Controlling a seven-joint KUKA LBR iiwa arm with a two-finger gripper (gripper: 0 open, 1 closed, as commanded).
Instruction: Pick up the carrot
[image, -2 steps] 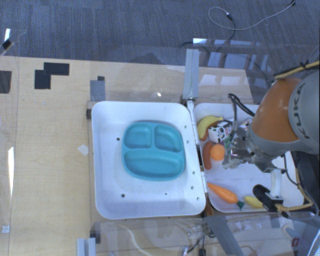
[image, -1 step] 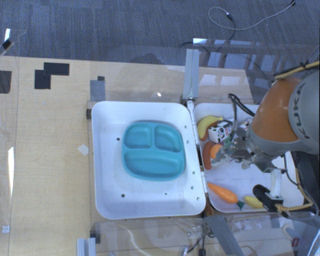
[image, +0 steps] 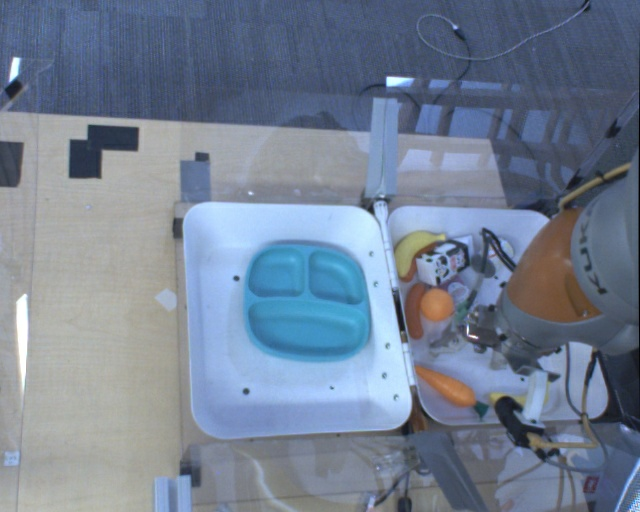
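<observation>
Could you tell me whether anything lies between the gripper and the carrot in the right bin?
Nothing visible does. The carrot lies near the front of the right bin, with bare white floor between it and the gripper just above and right of it. The orange ball and banana sit farther back.

**Right bin is packed, left bin has loads of room**

So the right bin (image: 440, 412) is tight. The carrot (image: 446, 385) lies along its front-left corner, just beside the left wall, so there's barely any way in from that side. Toward the back, an orange ball (image: 436, 304), a banana (image: 412, 248) and a small white box (image: 438, 264) crowd the left half. The arm (image: 560, 275) hangs over the right half and blocks that side. Open floor sits between the carrot and the ball.

The left bin (image: 215, 300) holds a blue divided plate (image: 306, 302) mid-floor, with free floor along all four walls.
</observation>
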